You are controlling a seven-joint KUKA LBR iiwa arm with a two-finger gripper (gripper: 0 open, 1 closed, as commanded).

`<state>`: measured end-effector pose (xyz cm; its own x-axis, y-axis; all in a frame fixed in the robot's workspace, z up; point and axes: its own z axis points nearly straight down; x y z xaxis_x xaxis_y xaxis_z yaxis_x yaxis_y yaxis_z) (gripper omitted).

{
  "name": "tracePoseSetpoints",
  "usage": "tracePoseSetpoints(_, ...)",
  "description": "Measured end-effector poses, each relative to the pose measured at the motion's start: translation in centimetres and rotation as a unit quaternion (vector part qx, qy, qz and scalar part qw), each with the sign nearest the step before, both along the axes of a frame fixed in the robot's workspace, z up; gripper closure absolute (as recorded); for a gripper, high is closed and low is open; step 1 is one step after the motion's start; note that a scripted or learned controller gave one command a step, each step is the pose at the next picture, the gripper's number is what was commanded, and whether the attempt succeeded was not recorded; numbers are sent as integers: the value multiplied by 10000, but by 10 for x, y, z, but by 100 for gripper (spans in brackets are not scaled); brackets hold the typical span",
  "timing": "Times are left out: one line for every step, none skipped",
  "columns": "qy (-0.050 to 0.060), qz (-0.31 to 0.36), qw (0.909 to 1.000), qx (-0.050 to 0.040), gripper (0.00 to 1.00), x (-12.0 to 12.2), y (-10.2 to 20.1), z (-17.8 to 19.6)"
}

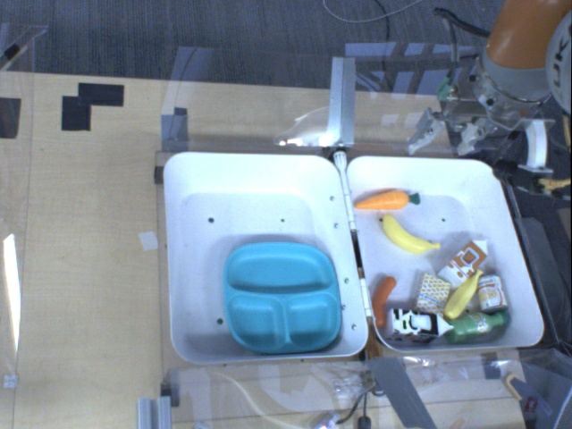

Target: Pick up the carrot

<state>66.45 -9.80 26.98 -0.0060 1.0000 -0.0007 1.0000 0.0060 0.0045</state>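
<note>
Arm: the grey arm with its orange band [527, 16] comes in at the top right corner, above the back rim of the right bin.
Gripper: the gripper [447, 132] hangs just behind the back edge of the right bin [509, 213], outside of it. Its two fingers stand apart, so it is open, and nothing is between them. It touches no object.
Carrot: the carrot [384, 201] lies flat in the right bin, in the back left part, near the wall that divides both bins. The orange body points to the left and the small green top points to the right. It is well apart from the gripper.
Banana: a yellow banana [407, 237] lies just in front of the carrot, curved, not touching it.
Sausage: a red-orange sausage-like piece [382, 299] lies near the front left of the right bin, close to the dividing wall.
Front group: several small things are crowded in the front right corner: a small box [465, 259] with brown and white print, a patterned packet [433, 290], a second yellow piece [460, 298], a black and white item [413, 323] and a green one [474, 326]. Some of them touch or overlap; I cannot tell exactly which.
Left bin: the left bin [192, 231] holds a blue tray [281, 295] with compartments, in the front half.
Bench: the bins stand side by side on a light wooden bench [80, 239].
</note>
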Motion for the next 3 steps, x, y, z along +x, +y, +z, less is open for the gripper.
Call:
tracePoseSetpoints(12,-693,9976,5,0,-38,26,-85)
tracePoseSetpoints(-83,-755,9971,2,0,-1,10,-166)
tracePoseSetpoints(-146,-83,9999,-21,0,-14,6,-170)
